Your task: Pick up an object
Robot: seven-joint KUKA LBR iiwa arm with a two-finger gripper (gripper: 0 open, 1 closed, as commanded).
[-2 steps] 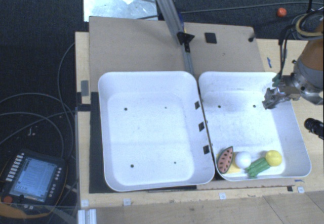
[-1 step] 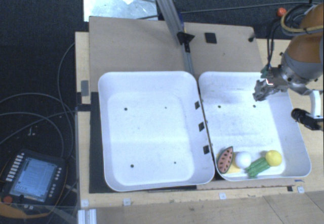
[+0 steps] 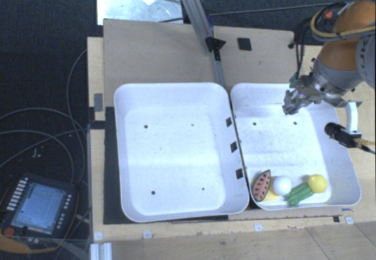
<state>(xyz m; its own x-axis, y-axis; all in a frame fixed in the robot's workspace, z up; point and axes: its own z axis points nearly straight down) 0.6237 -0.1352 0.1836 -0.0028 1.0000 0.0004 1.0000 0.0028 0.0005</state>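
Several small objects lie along the near edge of the right bin [image 3: 276, 135]: a watermelon slice [image 3: 261, 185], a white ball [image 3: 282, 185], a green piece [image 3: 299, 192] and a yellow ball [image 3: 317, 182]. A bit of yellow shows under the slice and the white ball. My gripper [image 3: 291, 105] hangs over the far part of the right bin, well away from these objects, with nothing visible between its fingers. Its fingers point down and look close together.
The left bin [image 3: 173, 147] sits beside the right one, with a row of black clips [image 3: 234, 146] along the shared edge. A slanted metal pole [image 3: 197, 6] rises at the back. A teach pendant [image 3: 38, 203] lies at the lower left.
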